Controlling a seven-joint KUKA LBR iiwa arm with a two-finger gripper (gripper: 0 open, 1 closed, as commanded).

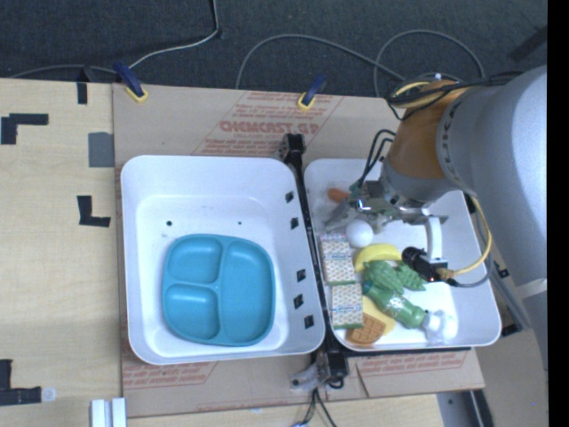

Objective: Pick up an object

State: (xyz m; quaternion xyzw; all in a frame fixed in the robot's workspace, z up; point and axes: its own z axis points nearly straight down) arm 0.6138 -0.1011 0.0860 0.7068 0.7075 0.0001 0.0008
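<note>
Objects for the pick sit heaped in the right bin (480,327), none yet lifted. Far left, the left bin (142,185) holds a blue divided plate (218,289) lying flat toward its front. Across the black divider, a patterned packet (339,261) lies along the right bin's left wall, with a waffle-like piece (367,331) at its front end. Next come a white ball (359,234), a banana (378,255), a green toy (394,278) and a green bottle (410,310), packed close and partly overlapping. The gripper (360,205) hangs low over the bin's back left, just behind the ball, and the arm (498,140) fills the frame's right. Whether the pincer is released or clenched cannot be told; nothing is seen between its tips. The step appears to be the descent toward a target, likely the ball or the small orange piece (337,193) beside it. The next move calls for a clean closure on one item without snagging neighbours. The wrist hides the bin's back right corner, and the arm is cut off at the frame's edge.
</note>
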